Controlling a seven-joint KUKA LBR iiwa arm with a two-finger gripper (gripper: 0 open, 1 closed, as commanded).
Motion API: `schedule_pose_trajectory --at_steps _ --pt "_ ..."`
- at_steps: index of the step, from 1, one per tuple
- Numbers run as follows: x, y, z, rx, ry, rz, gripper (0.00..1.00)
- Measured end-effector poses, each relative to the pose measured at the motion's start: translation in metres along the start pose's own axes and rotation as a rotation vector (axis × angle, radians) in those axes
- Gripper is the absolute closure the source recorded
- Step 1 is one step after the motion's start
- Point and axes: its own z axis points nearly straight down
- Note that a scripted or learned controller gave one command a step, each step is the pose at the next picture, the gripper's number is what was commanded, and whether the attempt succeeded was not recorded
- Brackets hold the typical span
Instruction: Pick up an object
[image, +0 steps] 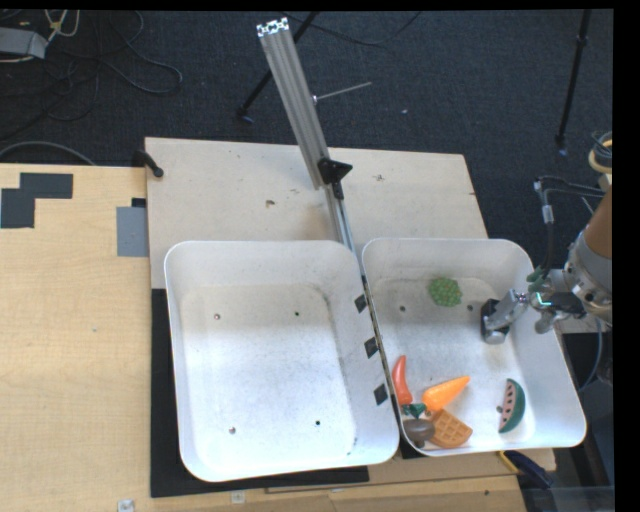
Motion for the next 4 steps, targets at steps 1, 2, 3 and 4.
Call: schedule_pose_trajectory --at_steps 1,2,3,4 --pt "0.0 0.001 -0.002 -0.004 -0.001 0.001 0.0" --pt "0.008 0.0 0.044 0.0 0.0 0.001 0.0" --pt "0.007 -0.007 0.107 0.002 0.001 0.001 0.0" --pt "0.007 -0.007 0.116 -0.005 -0.002 0.003 0.0"
